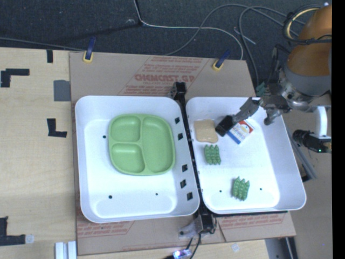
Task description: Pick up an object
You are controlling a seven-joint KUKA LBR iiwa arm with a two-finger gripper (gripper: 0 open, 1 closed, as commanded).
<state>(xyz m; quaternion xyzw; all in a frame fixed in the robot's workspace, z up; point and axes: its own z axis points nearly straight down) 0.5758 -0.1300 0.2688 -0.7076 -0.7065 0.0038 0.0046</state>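
Camera view: we find the gripper (268,112) by a packet (242,133), its grip we cannot tell; a block (205,130) and green pieces (212,154) lie close.

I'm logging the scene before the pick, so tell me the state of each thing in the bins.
green divided plate: flat, right way up, in left bin
tan block: flat, in right bin
white and blue packet: flat, right bin
far green studded piece: lying loose, right bin
near green studded piece: lying loose, right bin
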